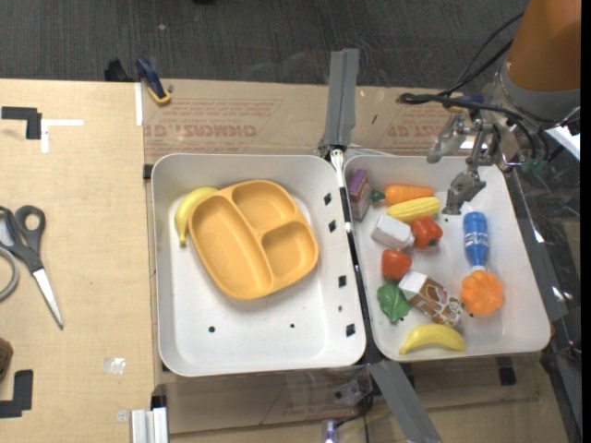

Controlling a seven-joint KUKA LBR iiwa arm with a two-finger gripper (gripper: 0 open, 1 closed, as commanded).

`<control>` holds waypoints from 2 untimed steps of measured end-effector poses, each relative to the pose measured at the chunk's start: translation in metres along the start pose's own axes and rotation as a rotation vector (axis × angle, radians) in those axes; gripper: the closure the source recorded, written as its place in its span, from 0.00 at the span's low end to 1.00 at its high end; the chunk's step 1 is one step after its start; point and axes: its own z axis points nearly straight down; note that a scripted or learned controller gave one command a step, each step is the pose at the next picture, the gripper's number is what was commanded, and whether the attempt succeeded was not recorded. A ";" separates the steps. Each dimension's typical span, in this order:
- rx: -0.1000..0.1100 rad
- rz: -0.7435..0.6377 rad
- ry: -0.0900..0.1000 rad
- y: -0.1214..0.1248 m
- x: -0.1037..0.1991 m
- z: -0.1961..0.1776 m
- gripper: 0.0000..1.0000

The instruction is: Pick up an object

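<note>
The step in hand looks like the approach to a grasp, with nothing lifted yet. The gripper (pixel 466 169) hangs over the far edge of the right bin (pixel 526 326), toward its far right corner, with one finger dropping to a tip above the bare floor between the corn (pixel 414 209) and the bottle (pixel 475 238); whether the jaws are open or closed I cannot tell, and nothing is seen between them. To do this well, I would pick a thing with free space on both sides: the bottle lies alone along the bin's right side, near the gripper, its long axis running from far edge to near edge, so jaws set across its width should close cleanly. The carrot (pixel 408 192) and corn lie touching each other by the far edge, and the tomato (pixel 426 233) and white block (pixel 392 233) crowd just beside them, so a descent there risks nudging a neighbour. The orange (pixel 481 293) and banana (pixel 432 340) sit toward the near edge, a longer reach. The arm (pixel 549 35) enters over the desk's far right corner, its orange band high and the wrist angled down and inward over the bin. The left bin (pixel 185 340) holds a yellow tray (pixel 249 238).
</note>
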 end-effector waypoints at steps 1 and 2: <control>0.000 0.223 0.000 0.005 0.022 0.114 0.00; 0.001 0.297 -0.002 -0.003 -0.003 0.168 0.00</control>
